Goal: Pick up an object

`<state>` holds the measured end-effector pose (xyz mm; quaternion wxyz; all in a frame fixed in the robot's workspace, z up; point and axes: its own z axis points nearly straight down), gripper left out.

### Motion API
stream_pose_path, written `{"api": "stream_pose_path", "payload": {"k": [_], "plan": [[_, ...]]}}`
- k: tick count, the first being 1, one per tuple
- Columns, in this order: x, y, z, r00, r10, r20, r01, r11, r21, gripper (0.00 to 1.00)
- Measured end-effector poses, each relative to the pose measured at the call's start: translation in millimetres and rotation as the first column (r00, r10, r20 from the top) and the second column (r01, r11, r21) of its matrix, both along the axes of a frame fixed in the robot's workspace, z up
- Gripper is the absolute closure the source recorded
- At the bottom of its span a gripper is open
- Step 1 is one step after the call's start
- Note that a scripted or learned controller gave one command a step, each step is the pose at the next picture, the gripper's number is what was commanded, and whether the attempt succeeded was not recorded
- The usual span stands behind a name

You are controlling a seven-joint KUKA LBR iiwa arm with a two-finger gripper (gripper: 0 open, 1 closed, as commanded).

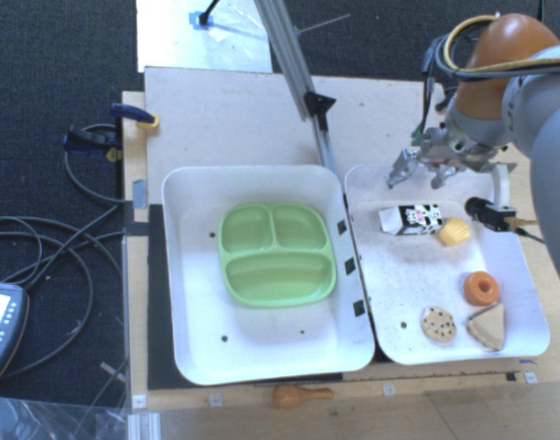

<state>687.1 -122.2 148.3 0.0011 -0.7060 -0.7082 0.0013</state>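
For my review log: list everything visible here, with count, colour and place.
Bins: 2, white, side by side on bench.
Tray: 1, green, three compartments, in left bin.
Carton: 1, white with black patches, lying at top of right bin.
Yellow piece: 1, right of carton.
Doughnut: 1, orange, right bin.
Cookie: 1, tan, speckled, bottom of right bin.
Wedge: 1, beige, right of cookie.
Clamp: 1, blue and yellow, bench's left edge.
Arm: 1, grey, orange band.
Gripper: 1, above carton, fingers spread.
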Motion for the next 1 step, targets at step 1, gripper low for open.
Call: {"api": "stream_pose_path", "payload": {"k": [1], "plan": [[-0.7, 0.4, -52.1, 1.0, 0.003, -0.001, -0.003, 1.0, 0.0, 0.0]]}}
